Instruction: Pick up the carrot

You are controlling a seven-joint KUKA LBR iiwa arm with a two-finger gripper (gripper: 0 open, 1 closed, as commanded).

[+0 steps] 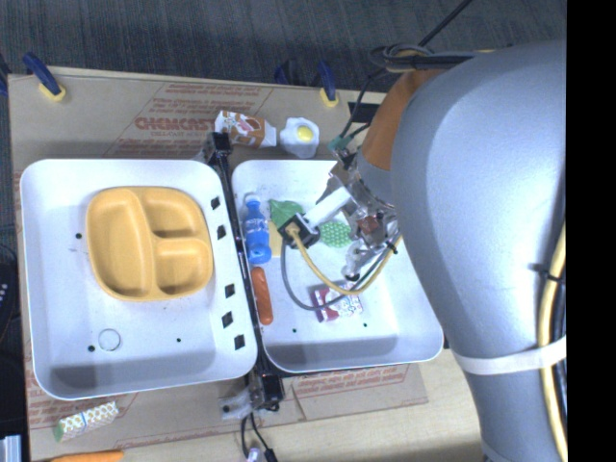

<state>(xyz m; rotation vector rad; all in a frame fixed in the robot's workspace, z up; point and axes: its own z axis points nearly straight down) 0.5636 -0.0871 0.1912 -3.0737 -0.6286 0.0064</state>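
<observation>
The carrot is a short orange stick lying lengthwise against the left wall of the right bin. My gripper hangs over the middle of that bin, well to the right of the carrot and apart from it. The large grey arm covers the bin's right side. Nothing can be made out in the gripper.
A blue bottle lies just behind the carrot, with a green item beside it. A small printed packet sits below the gripper. The left bin holds a yellow divided tray. A small carton and a yellow-white item rest behind the bins.
</observation>
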